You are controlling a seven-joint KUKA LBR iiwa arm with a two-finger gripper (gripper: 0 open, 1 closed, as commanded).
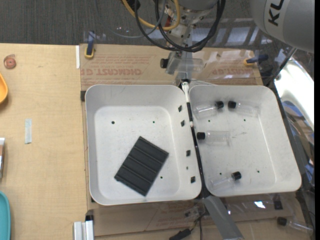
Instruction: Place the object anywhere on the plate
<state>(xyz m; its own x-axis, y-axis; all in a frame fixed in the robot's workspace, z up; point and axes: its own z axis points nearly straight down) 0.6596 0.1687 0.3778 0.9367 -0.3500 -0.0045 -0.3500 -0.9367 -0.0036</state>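
Black ribbed rectangular plate (142, 165) lies tilted in the left white bin (100, 134), near its front.
Four clear plastic vials with black caps (218, 137) scattered in the right white bin (272, 134). Gripper (183, 66) hangs above the bins' far edge; finger state cannot be told.
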